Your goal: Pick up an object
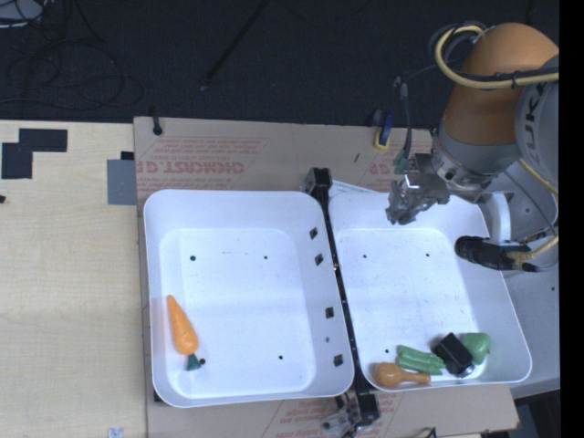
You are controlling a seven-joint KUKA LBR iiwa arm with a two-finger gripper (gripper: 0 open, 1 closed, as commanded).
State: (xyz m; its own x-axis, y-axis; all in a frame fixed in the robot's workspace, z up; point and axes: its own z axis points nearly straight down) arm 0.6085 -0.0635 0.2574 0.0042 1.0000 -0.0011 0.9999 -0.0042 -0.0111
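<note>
Approach step: two-finger metal gripper (404, 210) at right white plastic bin's (511, 322) 12 o'clock, open/closed state can't tell. Next: descend toward 5 o'clock cluster, green plastic pod (418, 359).

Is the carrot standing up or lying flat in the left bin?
Lying flat. The carrot rests lengthwise on the floor of the left bin, near its left wall, with its small green top toward the bin's front edge.
</note>
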